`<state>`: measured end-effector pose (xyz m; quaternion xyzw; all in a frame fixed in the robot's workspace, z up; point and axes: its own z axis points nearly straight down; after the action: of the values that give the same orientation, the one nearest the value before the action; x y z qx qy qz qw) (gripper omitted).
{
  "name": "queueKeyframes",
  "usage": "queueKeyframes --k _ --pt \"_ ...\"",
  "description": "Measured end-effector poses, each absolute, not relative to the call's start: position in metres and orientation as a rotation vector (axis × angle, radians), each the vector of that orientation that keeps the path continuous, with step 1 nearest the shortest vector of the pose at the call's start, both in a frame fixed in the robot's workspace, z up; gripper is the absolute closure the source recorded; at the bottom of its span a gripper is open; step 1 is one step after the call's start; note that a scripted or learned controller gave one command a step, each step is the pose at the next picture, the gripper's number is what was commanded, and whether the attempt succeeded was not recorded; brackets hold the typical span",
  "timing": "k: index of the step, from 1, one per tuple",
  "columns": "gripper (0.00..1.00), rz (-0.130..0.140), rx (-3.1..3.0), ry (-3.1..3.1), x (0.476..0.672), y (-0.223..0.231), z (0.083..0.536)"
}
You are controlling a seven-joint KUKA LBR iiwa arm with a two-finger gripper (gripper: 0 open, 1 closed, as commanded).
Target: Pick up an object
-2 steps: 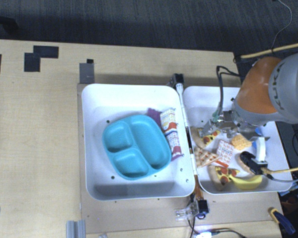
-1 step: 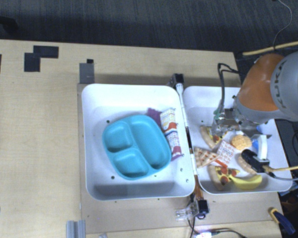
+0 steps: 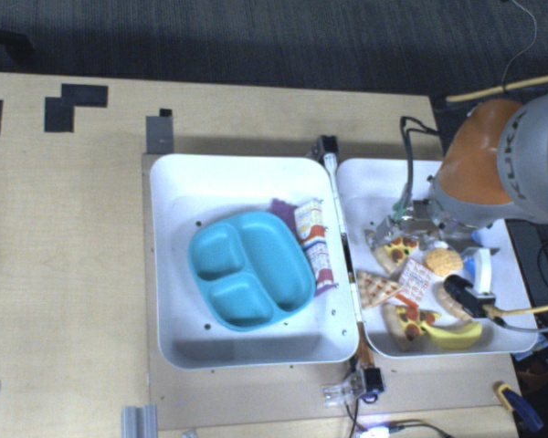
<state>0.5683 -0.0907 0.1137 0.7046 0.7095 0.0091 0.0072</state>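
Note:
My gripper (image 3: 390, 235) is low in the right bin (image 3: 365, 182), near its left-middle, directly over a small pizza slice (image 3: 403, 250). Around it lie a round tan cookie (image 3: 443, 261), a red-and-white card (image 3: 415, 283), a waffle-patterned wedge (image 3: 376, 288), a second pizza slice (image 3: 409, 318) and a yellow banana (image 3: 453, 335). A blue-and-white item (image 3: 478, 267) lies by the bin's right wall. The grey arm with its orange band (image 3: 479, 158) reaches in from the right and hides the bin's far right part.
The left bin (image 3: 178, 245) holds a blue divided plate (image 3: 251, 269), a red-and-white tube (image 3: 314, 242) along the plate's right side and a purple thing (image 3: 282, 208) behind it. The wall between the bins runs just left of the gripper.

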Motion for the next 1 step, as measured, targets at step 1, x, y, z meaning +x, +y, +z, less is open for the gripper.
queueKeyframes --k 1 --pt "1.0 0.033 2.2 2.219 0.5696 -0.09 0.1247"
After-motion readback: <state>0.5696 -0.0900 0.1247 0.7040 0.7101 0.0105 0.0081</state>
